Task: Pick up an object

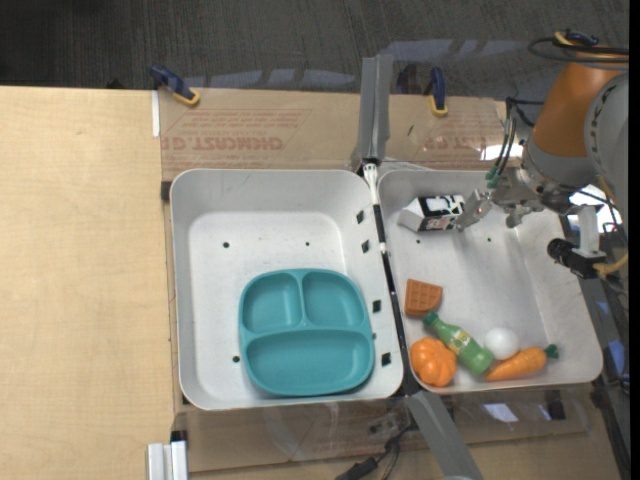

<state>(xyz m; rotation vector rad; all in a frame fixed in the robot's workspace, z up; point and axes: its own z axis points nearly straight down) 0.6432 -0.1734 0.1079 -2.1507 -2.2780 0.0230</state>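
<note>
Just left of the gripper (492, 206), at the back of the right bin (560, 273), a small black-and-white carton (434, 213) lies on its side, and it looks like the piece being gone after, since the tool sits low right beside it. Nearer the front, well clear of the jaws, the other pieces huddle together: a waffle (423, 297), a green bottle (458, 341), an orange pepper (434, 362), a white egg (502, 342) and a carrot (518, 363). Further left, the left bin (200, 268) has a teal tray (305, 331). The jaws look slightly parted beside the carton's right end; I see nothing held between them, so I'd say no grip yet.
</note>
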